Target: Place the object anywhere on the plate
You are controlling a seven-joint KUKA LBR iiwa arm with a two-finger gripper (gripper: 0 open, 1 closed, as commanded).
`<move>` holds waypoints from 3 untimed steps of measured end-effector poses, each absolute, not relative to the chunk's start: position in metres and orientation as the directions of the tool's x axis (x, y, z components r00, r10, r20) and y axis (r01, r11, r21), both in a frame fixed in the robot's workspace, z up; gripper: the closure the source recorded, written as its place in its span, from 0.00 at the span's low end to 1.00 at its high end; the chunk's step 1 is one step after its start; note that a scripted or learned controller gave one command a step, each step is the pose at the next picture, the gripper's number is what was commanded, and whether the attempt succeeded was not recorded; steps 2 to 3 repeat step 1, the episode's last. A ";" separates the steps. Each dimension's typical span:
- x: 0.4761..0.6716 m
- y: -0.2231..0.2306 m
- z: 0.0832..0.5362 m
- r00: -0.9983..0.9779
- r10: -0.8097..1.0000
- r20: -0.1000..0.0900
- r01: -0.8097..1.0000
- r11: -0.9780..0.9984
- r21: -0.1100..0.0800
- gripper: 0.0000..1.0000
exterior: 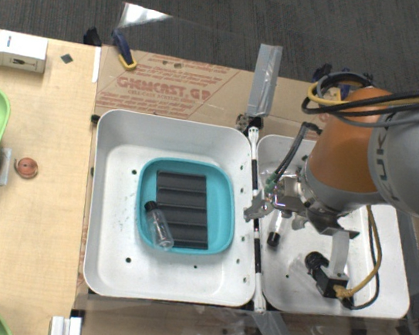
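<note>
Looks done: clear vial (159,225) lies on the teal plate (220,227), at its lower-left edge. Hand (275,226) sits right of the plate; grip state can't tell.

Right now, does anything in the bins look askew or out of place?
Nothing alarming. The clear vial lies on its side at a slant on the teal plate, partly over the dark ribbed insert.
</note>
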State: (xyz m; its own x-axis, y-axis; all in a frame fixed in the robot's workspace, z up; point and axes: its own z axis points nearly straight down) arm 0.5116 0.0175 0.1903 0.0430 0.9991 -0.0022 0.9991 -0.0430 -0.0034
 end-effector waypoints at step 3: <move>0.520 0.010 0.234 0.047 0.999 -0.002 0.999 -0.047 -0.004 0.00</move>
